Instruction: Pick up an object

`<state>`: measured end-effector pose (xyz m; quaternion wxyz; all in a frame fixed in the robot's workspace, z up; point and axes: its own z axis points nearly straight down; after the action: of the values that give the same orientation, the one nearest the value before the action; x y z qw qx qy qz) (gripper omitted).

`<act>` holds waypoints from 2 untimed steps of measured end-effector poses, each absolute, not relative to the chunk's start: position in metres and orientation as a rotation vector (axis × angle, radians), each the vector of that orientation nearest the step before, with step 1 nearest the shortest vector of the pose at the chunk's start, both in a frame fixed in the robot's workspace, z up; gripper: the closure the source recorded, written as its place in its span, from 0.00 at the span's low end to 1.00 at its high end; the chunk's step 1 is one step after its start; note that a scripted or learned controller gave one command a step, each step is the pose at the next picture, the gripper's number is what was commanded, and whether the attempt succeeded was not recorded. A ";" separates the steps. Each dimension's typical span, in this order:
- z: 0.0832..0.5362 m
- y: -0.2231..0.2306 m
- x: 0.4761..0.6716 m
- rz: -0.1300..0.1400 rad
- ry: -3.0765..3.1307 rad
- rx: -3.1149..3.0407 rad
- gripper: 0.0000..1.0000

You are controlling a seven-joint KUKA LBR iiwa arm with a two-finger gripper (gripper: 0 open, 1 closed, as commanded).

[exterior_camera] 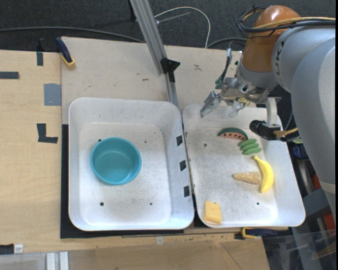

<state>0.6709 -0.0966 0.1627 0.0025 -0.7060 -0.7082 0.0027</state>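
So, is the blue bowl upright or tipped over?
Upright. The bowl sits in the left bin with its round opening facing up and its inside floor visible.

Grey arm with an orange wrist band

The bulky, smooth light-grey robot arm point(310, 66) carries a glossy rounded orange band point(266, 35), thin dark cables looped over it, and a small grey metal two-finger gripper point(221, 106) with greenish fittings.

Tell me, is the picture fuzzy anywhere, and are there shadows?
Camera view: mostly sharp; the end effector looks slightly blurred. Soft, even light; only faint shadows under the blue bowl and banana. No strong glare on the white bins.
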 end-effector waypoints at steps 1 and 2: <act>0.104 -0.090 0.671 0.013 -2.220 -2.216 0.00; 0.095 -0.093 0.671 0.019 -2.218 -2.212 0.00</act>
<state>0.6708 -0.0928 0.0948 0.0043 -0.7062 -0.7080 0.0062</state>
